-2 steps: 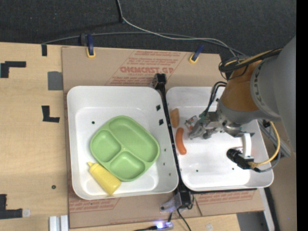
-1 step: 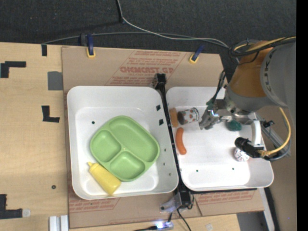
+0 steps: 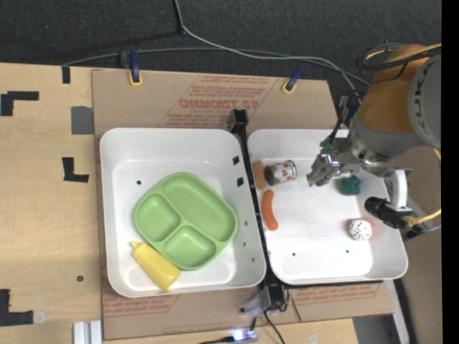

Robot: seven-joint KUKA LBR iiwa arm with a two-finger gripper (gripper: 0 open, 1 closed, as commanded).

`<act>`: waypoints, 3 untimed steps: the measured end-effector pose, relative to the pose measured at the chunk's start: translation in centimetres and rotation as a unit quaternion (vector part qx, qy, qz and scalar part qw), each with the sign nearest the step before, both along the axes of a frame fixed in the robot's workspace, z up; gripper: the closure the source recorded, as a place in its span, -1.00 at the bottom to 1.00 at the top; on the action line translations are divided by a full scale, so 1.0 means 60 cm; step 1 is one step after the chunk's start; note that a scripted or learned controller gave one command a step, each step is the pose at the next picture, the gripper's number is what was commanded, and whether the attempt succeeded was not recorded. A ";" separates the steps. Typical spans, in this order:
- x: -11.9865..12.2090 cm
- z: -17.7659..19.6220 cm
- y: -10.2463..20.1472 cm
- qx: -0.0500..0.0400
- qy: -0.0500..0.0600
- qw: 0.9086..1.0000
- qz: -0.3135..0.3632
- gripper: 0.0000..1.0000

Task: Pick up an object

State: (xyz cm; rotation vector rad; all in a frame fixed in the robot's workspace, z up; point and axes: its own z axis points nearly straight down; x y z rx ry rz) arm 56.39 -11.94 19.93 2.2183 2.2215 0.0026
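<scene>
Yellow bottle (image 3: 154, 264) (lying), small green lump (image 3: 350, 185)

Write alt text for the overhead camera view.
A grey robot arm's gripper hovers over the right white bin, near a small can, orange sausage, green lump and white die. The left white bin holds a green divided plate and yellow bottle.

Green divided plate (image 3: 186, 221), yellow bottle (image 3: 154, 265), orange sausage (image 3: 270, 211), white red-dotted die (image 3: 360, 228)

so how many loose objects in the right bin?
4. A small can near the left wall, an orange sausage below it, a green object by the gripper, a white die lower right. The arm could hide more.
</scene>
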 end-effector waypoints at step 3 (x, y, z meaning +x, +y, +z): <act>-0.035 0.081 0.174 0.001 0.002 1.000 0.003 1.00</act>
